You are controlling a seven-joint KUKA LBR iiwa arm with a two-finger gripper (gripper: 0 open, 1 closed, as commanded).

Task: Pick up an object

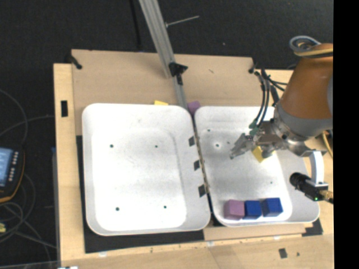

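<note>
My gripper (240, 148) hangs over the middle of the right bin (235, 178), reaching in from the right under the orange-banded wrist. A small yellow block (258, 153) lies just right of the gripper's tip, partly under the wrist; I cannot tell whether it is touching the gripper. Along the bin's front edge a purple block (234, 208) and two blue blocks (253, 208) (272, 206) sit in a row, well apart from the gripper.
The left bin (134, 167) stands beside the right one. Behind the bins, on the board, lie a yellow piece (161, 102) and a purple piece (194, 106). A slanted metal rail (160, 32) runs down to the gap between the bins. Cables trail from the wrist.
</note>
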